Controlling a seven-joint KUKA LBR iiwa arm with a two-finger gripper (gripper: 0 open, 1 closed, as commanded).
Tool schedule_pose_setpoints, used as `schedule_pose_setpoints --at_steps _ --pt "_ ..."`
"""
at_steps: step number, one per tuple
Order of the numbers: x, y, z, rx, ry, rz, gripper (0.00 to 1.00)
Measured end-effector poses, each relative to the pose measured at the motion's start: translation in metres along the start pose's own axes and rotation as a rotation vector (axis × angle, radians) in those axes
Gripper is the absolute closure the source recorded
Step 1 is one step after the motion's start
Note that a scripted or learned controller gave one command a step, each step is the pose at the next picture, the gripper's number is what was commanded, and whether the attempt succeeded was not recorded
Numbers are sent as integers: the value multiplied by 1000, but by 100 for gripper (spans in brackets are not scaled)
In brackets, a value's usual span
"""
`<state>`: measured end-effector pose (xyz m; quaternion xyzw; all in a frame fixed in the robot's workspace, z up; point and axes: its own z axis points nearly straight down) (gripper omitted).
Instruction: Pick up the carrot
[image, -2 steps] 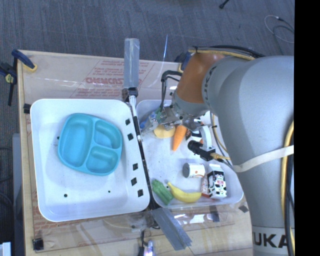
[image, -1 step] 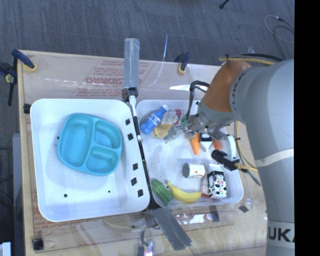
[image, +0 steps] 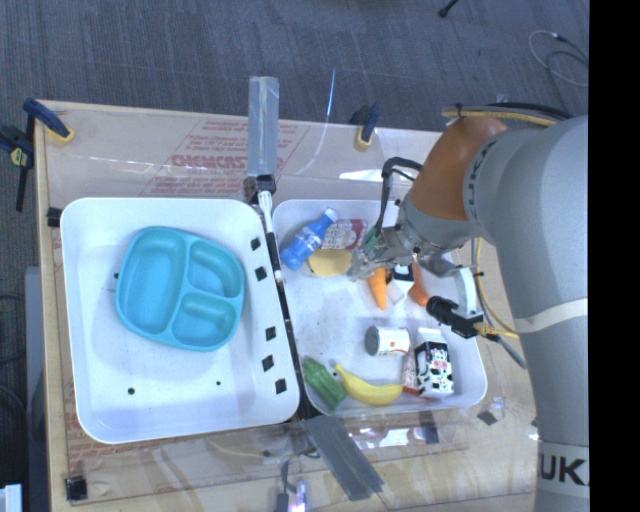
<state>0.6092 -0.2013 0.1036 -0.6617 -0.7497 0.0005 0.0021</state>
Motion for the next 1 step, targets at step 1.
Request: schedule_pose_setpoints --at_steps 1 --pt "52 -53 -75 0 -1 134 100"
